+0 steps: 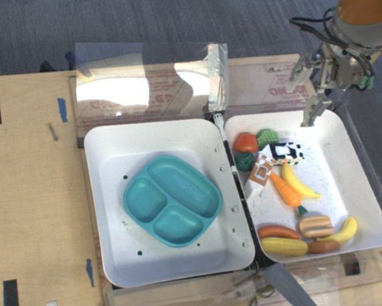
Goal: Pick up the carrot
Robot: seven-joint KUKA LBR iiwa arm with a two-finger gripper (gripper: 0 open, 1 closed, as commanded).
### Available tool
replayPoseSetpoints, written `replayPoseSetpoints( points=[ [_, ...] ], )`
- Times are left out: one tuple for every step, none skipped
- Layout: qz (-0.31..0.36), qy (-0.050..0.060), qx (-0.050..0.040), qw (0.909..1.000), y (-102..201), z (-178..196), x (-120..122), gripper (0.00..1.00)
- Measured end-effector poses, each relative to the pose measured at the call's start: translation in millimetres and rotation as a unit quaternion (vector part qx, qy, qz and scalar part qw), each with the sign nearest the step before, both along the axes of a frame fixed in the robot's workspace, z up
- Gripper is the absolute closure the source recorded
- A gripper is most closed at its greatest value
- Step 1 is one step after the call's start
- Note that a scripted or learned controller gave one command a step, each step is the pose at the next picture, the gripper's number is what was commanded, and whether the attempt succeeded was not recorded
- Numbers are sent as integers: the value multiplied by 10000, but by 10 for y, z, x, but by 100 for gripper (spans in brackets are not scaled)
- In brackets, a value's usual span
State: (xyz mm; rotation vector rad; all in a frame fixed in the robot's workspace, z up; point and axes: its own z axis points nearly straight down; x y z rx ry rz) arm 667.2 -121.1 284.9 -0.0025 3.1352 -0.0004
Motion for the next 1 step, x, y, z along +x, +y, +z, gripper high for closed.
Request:
replayPoseSetpoints(
  points=[
    [57, 48, 15, 10000, 474, -985, -400, 0]
  ],
)
